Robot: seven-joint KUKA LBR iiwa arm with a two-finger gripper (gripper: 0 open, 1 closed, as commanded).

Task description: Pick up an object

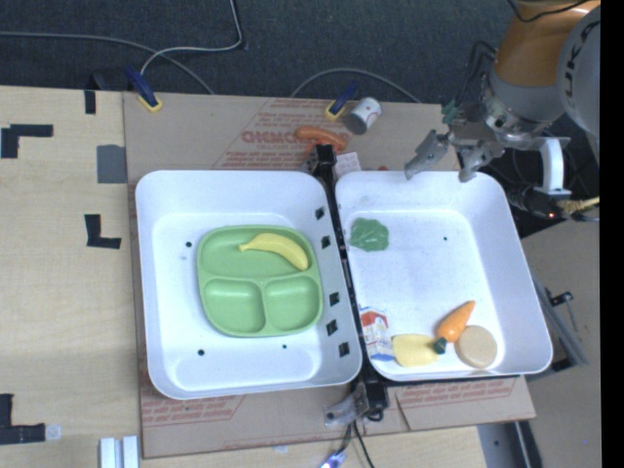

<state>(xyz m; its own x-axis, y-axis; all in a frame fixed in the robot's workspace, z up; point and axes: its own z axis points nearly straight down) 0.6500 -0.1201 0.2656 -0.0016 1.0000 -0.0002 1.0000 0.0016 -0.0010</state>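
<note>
- I see the hand (441,161) hanging over the far rim of the right bin (507,217), its two fingers spread apart with nothing between them.
- No object is lifted yet, so I judge the pick barely begun.
- Things I could take in the right bin: a green leaf (370,234) near the far left corner, and a carrot (455,320), a round tan piece (477,346), a yellow piece (415,349) and a small packet (371,326) clustered along the near wall.
- In the left bin (161,261), a banana (278,250) lies in a green tray (258,305).
- Left: choose, descend, close, lift.
</note>
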